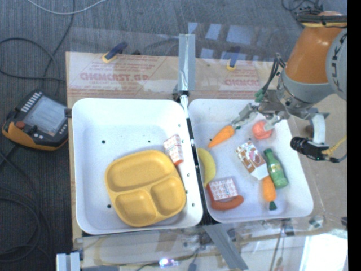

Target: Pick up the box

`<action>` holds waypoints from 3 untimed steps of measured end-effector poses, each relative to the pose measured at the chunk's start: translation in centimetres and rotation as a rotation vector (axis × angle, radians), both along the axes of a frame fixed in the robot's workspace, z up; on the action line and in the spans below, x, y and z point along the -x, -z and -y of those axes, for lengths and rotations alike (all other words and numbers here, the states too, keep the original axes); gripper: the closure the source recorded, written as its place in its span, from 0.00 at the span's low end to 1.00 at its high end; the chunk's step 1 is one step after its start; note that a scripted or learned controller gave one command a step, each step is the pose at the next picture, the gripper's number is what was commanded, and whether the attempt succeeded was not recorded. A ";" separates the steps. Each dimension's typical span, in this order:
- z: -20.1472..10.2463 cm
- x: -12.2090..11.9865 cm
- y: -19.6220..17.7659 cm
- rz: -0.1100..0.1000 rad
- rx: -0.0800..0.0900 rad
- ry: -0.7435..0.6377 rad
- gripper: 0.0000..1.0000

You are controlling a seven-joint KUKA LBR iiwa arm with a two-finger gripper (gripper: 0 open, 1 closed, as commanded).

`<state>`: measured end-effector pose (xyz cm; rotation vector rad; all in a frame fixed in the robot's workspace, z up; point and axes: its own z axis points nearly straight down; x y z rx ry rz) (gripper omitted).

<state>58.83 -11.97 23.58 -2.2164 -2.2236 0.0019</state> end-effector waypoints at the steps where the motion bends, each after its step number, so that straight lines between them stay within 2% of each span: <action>1: -1.2 10.4 12.3 -0.001 -0.003 -0.340 0.00; 2: -1.6 10.1 14.2 0.012 -0.005 -0.153 0.00; 3: -1.3 9.4 12.8 0.034 0.005 -0.150 1.00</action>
